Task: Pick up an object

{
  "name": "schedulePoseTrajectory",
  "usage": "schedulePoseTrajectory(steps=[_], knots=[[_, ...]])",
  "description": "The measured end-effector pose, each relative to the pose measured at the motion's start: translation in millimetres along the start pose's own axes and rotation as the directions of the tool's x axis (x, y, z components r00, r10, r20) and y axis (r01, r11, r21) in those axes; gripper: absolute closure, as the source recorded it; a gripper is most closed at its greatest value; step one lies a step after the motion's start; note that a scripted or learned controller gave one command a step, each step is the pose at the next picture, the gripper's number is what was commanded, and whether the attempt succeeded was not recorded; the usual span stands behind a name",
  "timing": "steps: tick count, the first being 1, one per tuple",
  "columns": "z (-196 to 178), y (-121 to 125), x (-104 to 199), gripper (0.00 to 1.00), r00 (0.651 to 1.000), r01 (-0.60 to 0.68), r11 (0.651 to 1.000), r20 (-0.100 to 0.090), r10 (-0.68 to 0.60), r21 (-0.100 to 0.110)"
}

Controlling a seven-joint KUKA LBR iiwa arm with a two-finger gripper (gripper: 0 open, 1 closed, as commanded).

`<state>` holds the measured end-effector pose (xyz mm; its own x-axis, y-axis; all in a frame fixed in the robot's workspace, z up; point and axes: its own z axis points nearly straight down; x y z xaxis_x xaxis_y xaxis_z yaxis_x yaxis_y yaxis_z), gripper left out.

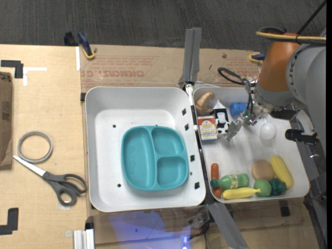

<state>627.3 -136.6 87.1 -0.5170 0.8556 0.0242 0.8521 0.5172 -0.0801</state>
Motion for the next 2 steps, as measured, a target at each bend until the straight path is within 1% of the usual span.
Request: schedulePoseTrajectory(steps=[1, 2], knots=[[-2, -2, -34, 0.0, 0.994, -0.108, 0.992, 0.0, 0.108, -0.064], [-1, -74, -55, 0.0, 0.999, -0.046, 0.996, 0.023, 0.048, -0.083]])
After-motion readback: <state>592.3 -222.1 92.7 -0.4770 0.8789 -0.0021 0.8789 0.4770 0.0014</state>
